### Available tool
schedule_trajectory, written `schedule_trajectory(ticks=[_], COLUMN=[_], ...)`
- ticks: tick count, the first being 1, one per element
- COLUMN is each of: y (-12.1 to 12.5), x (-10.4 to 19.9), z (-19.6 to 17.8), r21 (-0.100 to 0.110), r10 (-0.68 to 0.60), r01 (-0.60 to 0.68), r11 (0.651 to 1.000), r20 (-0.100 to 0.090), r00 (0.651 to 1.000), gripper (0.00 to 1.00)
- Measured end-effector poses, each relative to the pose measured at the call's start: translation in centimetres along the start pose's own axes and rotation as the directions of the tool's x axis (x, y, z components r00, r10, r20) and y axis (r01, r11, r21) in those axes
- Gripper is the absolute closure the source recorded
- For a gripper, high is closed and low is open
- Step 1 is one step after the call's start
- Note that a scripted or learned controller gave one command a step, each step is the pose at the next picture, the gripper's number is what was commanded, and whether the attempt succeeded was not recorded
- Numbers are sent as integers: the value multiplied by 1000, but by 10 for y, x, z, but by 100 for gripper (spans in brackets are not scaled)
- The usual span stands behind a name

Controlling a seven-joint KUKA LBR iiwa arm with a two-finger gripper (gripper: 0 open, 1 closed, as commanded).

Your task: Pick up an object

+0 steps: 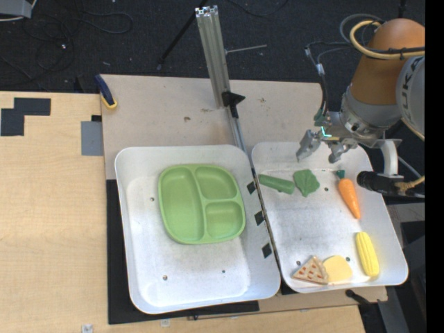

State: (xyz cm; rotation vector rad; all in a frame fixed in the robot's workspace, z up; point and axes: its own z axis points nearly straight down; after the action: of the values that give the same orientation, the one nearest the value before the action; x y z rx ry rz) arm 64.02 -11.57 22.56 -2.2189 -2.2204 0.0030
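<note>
Overhead, the jaws [320, 147] hang spread apart with nothing between them, over the far edge of the right bin [316, 220].

Just below the jaws lie a green leaf [306, 182] and, to its left, a green pod [276, 184], the two close together. Right of and below the jaws rests a carrot [349, 196]. Well below them, at the bin's near end, sit a corn cob [366, 254], a yellow piece [338, 269] and a waffle wedge [310, 272] side by side. Far to the jaws' lower left, the left bin [139, 255] holds a green tray [202, 204].
</note>
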Motion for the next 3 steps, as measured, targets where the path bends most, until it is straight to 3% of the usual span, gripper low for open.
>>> schedule_trajectory(ticks=[1,3], y=[1,-8], x=[0,-2], z=[-1,111], r21=[-2,5], r10=[0,1], r01=[0,-1], r11=[1000,1000], r20=[0,-1], r00=[1000,1000], gripper=[0,0])
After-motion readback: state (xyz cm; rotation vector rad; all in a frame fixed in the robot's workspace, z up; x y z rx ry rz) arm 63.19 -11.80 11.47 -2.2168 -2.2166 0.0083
